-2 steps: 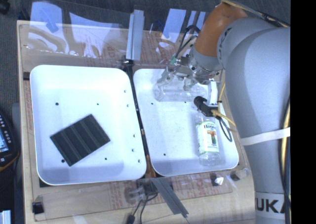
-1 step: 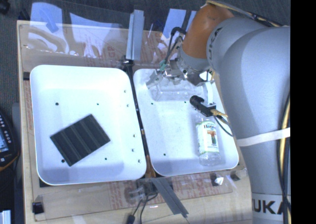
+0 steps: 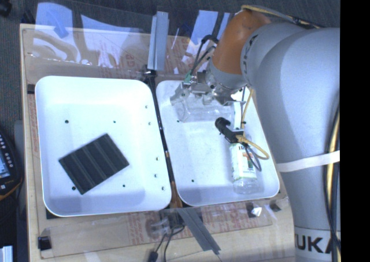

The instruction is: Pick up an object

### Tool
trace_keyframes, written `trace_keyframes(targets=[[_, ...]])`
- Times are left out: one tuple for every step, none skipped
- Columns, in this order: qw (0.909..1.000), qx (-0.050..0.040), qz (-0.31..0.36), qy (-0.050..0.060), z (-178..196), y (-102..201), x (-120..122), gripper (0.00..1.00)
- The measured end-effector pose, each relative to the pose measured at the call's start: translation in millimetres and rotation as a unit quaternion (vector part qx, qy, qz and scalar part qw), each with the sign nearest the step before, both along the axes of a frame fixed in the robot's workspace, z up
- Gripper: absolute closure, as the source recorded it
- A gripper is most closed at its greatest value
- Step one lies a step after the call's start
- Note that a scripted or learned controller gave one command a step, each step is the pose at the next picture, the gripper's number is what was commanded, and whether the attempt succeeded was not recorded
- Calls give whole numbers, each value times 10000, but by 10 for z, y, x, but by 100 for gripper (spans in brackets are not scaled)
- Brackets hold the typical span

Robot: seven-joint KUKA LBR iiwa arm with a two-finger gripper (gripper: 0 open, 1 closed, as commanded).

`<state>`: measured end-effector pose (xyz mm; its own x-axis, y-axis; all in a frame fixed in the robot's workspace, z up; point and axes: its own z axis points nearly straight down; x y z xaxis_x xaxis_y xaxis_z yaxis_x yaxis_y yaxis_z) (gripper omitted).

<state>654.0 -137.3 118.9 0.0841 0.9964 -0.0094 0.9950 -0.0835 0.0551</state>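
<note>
Over the far end of the right bin (image 3: 193, 194), close to its back wall and nearer the divide between the two bins than the outer side, hangs the gripper (image 3: 195, 94). It sits low above the white floor, at the end of the grey arm (image 3: 292, 87), which comes in from the right with its orange band (image 3: 234, 38) just above the wrist. The gripper's lower parts are pale, translucent and blurred against the bin. I cannot tell whether it is spread or pressed together, and nothing can be made out within its grasp. A clear plastic bottle (image 3: 243, 167) with a pale label bearing some green lies on its side in the same bin, along the right-hand wall toward the near corner. Its length runs roughly parallel to that wall, and it is apart from the gripper and nearer the camera. The rest of that bin's floor shows as bare white with a few small dark holes. In the left bin (image 3: 87, 96) a flat dark rectangular panel (image 3: 93, 163) with lengthwise ribs lies on the floor in the near-left part, turned at a slant to the walls and touching none of them. Both bins rest side by side on the pale bench (image 3: 110, 229), their inner rims almost meeting along a dark strip.
</note>
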Motion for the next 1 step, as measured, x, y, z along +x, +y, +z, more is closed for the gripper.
trace_keyframes(targets=[[9995, -45, 318, 31, -4, 54, 36, 0]])
